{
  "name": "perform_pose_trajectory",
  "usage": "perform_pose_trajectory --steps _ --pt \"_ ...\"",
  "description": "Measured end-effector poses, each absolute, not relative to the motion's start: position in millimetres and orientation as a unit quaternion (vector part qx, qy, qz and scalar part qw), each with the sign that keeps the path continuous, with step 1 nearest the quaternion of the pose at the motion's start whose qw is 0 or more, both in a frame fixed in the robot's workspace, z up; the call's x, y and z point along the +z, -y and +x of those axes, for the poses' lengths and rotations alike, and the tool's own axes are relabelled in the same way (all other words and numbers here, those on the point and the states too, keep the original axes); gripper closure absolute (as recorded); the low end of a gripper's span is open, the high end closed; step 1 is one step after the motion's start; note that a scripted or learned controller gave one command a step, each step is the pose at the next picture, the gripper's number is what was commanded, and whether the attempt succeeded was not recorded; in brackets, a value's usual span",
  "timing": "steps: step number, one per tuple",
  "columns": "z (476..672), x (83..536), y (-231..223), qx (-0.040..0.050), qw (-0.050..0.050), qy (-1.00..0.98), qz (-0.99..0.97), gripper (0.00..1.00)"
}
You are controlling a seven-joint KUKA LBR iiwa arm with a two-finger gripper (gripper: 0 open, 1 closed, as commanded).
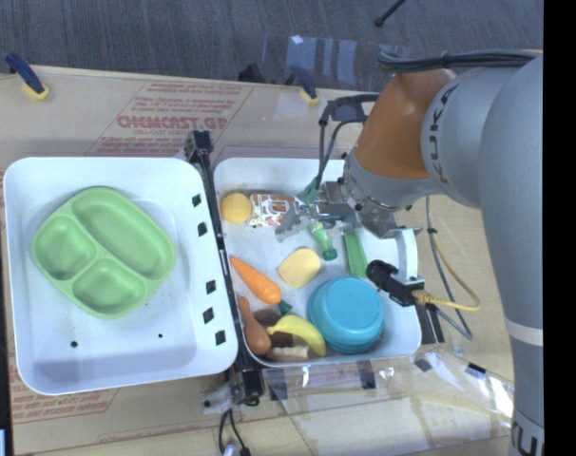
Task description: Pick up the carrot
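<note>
Hand (318,218) over right bin (269,174), can't tell its opening. Carrot (255,279) lies below-left of hand, near yellow block (299,267), untouched. Cardboard (155,112) on counter reads "CHEMCAST GP", up-left of hand

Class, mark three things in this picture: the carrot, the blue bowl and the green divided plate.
carrot (256,279): camera view, middle of its orange body.
blue bowl (347,313): camera view, centre of its inside.
green divided plate (103,250): camera view, ridge where its compartments meet.
</note>
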State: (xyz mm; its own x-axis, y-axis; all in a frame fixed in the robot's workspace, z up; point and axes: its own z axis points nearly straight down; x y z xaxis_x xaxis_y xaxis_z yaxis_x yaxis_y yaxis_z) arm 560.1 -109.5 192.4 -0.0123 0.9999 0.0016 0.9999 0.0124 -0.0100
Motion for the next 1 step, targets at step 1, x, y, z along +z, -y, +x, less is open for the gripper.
perform_pose_trajectory --steps 1 --pt "508.7 89.7 90.3 0.0035 0.005 0.718 -0.696 0.00"
